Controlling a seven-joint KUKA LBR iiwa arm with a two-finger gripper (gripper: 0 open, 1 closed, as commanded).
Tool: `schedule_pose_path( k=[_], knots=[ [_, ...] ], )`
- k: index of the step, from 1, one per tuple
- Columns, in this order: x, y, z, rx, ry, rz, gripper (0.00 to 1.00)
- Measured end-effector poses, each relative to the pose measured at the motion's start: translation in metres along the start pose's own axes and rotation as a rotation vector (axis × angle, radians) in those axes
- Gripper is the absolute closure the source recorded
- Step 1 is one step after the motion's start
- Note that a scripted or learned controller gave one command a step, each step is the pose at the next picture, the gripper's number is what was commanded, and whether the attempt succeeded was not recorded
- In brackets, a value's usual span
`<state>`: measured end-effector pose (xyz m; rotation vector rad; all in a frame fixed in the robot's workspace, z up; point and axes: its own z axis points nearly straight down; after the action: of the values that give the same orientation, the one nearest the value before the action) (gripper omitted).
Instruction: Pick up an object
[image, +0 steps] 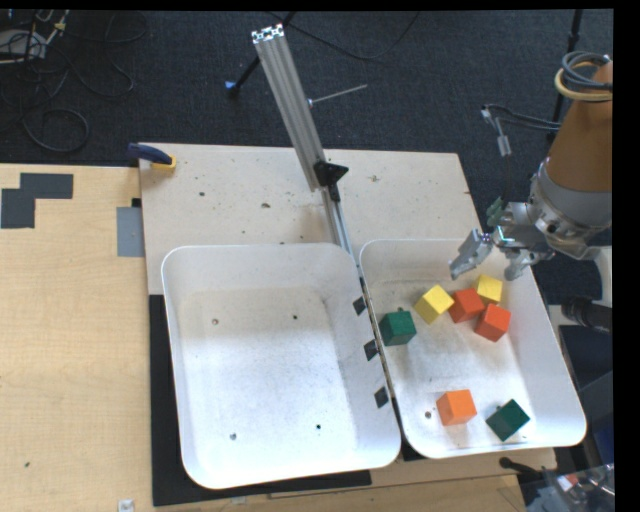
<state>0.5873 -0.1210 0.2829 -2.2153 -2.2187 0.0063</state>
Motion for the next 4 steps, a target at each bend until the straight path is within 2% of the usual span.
schedule_pose_path(
  k=[1,3,4],
  knots=[
    [-0.001,0.000,-0.002,-0.004,-0.001,0.002,0.00],
    [-0.003,0.000,0.086,0.001,0.000,0.004,0.00],
    [-0.004,-0.002,0.151,0.003,0.000,0.003,0.00]
  ],
)
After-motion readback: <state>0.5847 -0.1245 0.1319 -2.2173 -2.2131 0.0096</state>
